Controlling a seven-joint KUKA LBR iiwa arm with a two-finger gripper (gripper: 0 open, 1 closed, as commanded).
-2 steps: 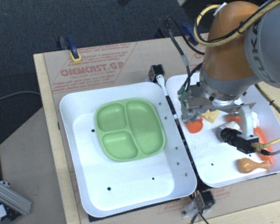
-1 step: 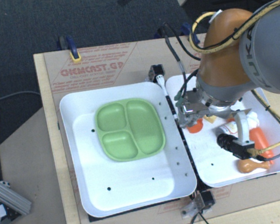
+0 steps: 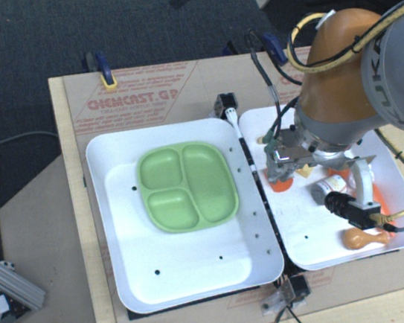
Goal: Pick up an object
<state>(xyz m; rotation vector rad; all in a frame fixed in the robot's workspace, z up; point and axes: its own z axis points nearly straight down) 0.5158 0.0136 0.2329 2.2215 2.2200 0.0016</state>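
While my gripper (image 3: 280, 162) hangs low over the left side of the right bin (image 3: 309, 224), just above what looks like a red piece (image 3: 280, 181), I cannot tell whether it is spread or pressed together, because my wrist hides it. The piece lies close to the bin's wall, so I might clip that wall or knock the piece aside. A brown thing (image 3: 360, 237) lies near the front rim.

green divided plate (image 3: 188, 186) — flat, mid left bin (image 3: 181, 273); tan piece (image 3: 360, 238), right bin (image 3: 312, 242).
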